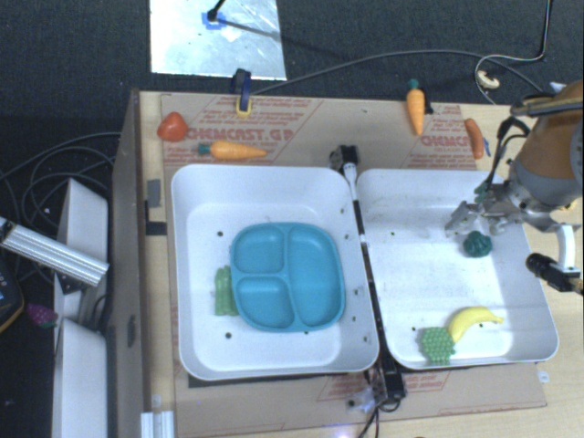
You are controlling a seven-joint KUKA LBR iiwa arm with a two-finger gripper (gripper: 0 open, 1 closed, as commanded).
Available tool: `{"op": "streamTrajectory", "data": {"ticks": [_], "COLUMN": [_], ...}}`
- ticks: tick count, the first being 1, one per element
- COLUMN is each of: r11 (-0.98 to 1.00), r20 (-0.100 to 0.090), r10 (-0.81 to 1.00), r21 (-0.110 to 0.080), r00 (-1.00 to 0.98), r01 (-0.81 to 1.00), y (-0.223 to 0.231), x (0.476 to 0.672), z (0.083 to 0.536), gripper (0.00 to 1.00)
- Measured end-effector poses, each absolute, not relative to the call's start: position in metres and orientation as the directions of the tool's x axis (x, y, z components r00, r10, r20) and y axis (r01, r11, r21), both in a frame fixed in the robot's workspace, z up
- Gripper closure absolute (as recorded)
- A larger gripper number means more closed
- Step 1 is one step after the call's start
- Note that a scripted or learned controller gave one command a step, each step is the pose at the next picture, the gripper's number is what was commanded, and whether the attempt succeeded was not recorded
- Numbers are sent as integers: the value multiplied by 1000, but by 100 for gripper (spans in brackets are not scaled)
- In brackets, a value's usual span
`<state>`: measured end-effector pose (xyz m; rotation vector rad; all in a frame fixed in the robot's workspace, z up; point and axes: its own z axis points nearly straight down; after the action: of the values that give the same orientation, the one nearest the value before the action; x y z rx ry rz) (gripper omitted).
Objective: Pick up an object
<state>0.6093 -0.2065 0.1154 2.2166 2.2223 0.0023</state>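
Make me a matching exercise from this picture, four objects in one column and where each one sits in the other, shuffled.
Objects:
1. blue divided plate
2. yellow banana
3. dark green toy
4. orange carrot

Places:
A. on the cardboard behind the right bin
B. right bin, near its front edge
C. middle of the left bin
D. right bin, just below the gripper

Pairs: 1-C, 2-B, 3-D, 4-A
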Motion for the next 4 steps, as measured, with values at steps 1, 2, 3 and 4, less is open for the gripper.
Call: {"op": "streamTrajectory", "data": {"ticks": [1, 2, 3, 4], "r11": [3, 5, 5, 2], "r20": [-1, -2, -2, 0], "r10": [1000, 1000, 1000, 1000], "r21": [2, 5, 5, 1], "r00": [-3, -5, -5, -2], "r01": [1000, 1000, 1000, 1000], "y": [-206, -206, -206, -205], "x": [610, 611, 611, 580], "z": [102, 114, 113, 84], "gripper": [0, 100, 0, 0]}}
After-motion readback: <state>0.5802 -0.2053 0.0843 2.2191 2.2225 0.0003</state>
